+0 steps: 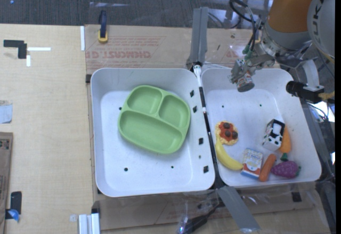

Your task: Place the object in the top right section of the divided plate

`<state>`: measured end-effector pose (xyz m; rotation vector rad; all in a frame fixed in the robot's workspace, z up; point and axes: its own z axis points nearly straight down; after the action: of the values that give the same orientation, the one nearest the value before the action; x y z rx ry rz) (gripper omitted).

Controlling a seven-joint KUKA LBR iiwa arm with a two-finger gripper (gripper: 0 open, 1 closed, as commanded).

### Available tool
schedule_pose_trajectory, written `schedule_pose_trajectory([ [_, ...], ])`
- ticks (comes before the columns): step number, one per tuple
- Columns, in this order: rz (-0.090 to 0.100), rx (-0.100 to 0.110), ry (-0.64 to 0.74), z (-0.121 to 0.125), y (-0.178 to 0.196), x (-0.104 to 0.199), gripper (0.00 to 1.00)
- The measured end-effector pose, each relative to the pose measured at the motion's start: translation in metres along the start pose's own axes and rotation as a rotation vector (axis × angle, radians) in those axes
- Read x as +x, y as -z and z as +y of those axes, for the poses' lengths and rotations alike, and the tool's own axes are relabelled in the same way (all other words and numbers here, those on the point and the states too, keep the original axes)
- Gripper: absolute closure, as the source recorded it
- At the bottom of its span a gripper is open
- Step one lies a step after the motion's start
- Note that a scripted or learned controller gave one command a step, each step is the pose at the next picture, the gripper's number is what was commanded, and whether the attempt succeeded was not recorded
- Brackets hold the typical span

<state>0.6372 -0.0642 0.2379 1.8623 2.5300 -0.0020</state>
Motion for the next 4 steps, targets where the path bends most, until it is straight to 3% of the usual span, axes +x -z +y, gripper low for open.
schedule_pose_trajectory([
  [1, 0.001, 0.003, -0.119, 0.038, -0.048, 0.07, 1.0],
  [2, 0.0, 0.002, -0.119, 0.039, -0.047, 0.069, 0.0],
  [3, -0.002, 0.002, -0.117, 0.039, -0.039, 0.069, 1.0],
  [4, 0.0, 0.005, -0.298, 0.037, -0.09, 0.252, 1.0],
])
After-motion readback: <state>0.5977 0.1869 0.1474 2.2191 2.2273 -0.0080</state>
